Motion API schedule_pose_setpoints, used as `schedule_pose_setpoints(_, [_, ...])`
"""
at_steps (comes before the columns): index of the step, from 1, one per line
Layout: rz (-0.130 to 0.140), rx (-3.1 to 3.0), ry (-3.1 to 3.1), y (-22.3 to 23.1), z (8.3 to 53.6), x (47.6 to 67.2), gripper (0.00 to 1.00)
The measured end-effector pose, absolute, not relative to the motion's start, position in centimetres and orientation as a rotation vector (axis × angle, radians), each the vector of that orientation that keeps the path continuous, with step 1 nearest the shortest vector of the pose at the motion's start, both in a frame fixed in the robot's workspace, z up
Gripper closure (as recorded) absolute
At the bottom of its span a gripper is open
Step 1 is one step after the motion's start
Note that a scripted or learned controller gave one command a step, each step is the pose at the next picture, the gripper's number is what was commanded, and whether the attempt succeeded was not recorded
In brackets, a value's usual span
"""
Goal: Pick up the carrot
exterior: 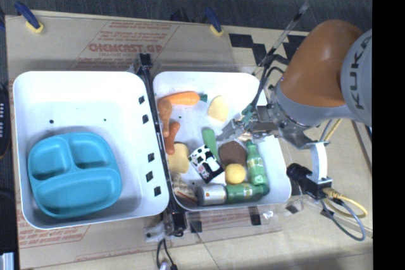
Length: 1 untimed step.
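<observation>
The carrot is orange with a small green tip and lies flat near the back left of the right bin. My gripper hangs over the middle of that bin, to the right of the carrot and a little nearer the front, apart from it. It is above a brown round item and beside a green piece. I see nothing held in it. The grey arm with its orange band covers the bin's right side.
Two smaller orange pieces lie just in front of the carrot, by the left wall. A pale yellow fruit, a black-and-white block, a lemon, green bottles and a can crowd the bin. A blue divided tray sits in the left bin.
</observation>
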<state>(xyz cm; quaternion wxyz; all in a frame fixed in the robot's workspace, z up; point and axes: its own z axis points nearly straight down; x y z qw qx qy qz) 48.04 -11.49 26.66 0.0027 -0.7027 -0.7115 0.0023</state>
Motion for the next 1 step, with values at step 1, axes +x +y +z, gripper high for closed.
schedule_pose_setpoints(1, [0.011, -2.213, -2.216, -9.98, 10.8, 48.76, 0.0])
